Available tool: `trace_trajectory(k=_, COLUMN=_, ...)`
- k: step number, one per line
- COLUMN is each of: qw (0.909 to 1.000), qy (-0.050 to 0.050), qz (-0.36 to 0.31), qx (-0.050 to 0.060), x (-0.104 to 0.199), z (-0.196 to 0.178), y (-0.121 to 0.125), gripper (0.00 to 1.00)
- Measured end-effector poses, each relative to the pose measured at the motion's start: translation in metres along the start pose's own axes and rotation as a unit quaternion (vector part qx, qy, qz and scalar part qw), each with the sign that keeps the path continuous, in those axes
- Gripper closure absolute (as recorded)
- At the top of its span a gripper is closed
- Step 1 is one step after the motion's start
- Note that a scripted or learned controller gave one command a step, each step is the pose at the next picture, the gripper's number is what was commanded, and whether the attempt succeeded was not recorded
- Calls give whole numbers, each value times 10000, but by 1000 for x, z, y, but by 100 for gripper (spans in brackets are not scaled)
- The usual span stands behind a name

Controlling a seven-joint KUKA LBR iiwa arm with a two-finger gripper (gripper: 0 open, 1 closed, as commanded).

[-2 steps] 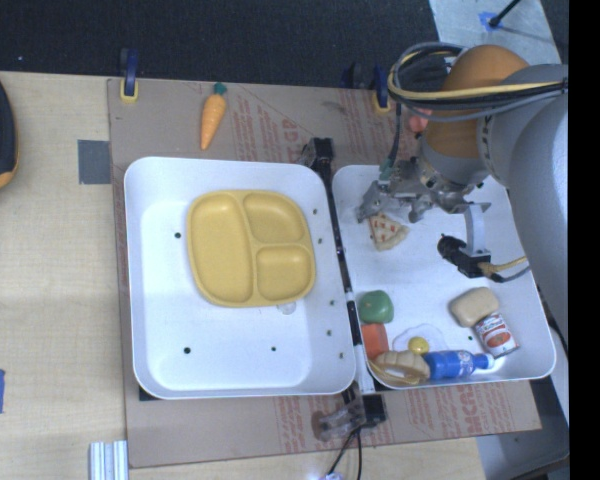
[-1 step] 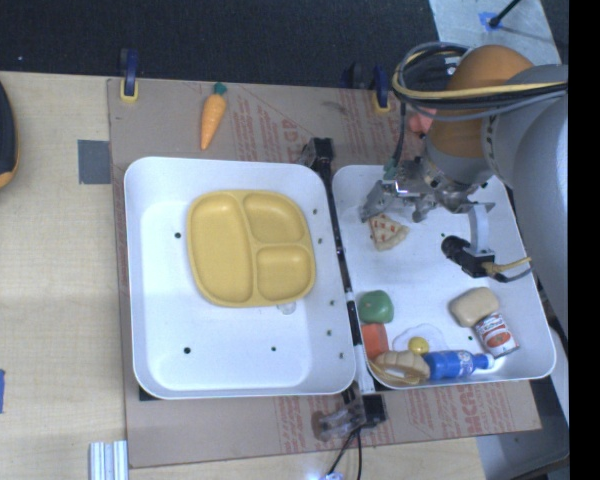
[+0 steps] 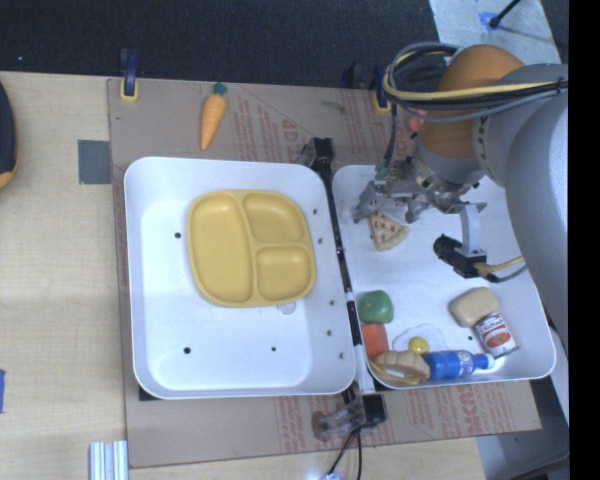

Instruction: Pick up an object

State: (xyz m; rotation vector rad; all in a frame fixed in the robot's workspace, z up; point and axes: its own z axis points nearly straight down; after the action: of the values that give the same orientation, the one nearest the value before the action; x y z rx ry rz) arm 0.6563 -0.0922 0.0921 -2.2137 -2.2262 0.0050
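Tool above waffle, right bin

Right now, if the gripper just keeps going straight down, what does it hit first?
Probably the waffle piece, which lies just under the gripper in the right bin. Depth is hard to judge from this slanted view.

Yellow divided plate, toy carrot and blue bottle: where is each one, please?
Yellow divided plate [image 3: 250, 246], camera view, on its middle ridge, left bin.
Toy carrot [image 3: 211, 118], camera view, on its orange body, above the bins.
Blue bottle [image 3: 450, 365], camera view, on its body, right bin.
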Motion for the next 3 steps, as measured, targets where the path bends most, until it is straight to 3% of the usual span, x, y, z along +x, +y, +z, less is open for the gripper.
trace_trajectory(k=2, qw=10000, qy=-4, qz=16, qx=-14, x=-18, z=0, y=0, gripper=0)
trace_trajectory(k=3, qw=10000, qy=0, qz=2, qx=0, x=-5, z=0, y=0, gripper=0)
